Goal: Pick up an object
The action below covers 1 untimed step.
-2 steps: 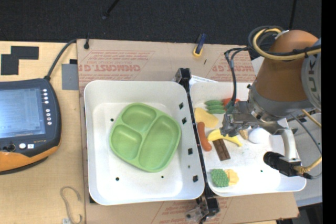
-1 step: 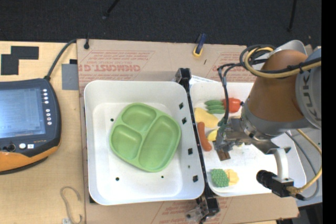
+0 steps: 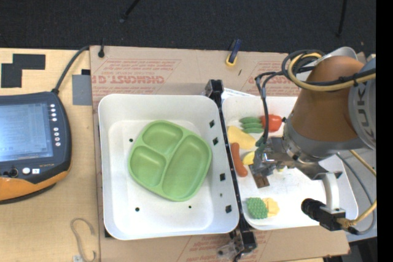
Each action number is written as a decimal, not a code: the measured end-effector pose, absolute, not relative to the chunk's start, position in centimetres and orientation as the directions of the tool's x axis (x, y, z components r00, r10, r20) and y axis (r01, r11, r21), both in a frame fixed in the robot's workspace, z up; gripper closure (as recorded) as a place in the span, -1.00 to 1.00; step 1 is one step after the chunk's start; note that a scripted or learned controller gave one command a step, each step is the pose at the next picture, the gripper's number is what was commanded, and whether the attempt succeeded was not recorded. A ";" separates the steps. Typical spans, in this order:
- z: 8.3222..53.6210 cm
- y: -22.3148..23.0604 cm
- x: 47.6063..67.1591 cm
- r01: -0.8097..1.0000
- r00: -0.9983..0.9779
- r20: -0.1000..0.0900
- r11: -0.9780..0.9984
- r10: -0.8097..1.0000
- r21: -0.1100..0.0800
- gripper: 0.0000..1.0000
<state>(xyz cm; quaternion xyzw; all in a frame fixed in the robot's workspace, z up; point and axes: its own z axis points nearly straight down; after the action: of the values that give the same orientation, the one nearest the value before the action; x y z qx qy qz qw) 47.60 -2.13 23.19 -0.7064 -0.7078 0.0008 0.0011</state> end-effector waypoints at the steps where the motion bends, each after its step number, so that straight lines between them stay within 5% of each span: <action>1: 23.7 -1.9 48.4 1.000 -0.001 0.001 0.001 1.000 -0.004 1.00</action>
<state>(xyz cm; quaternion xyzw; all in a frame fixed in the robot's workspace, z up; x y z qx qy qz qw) 48.36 -1.92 23.68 -0.7066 -0.7076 0.0012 0.0016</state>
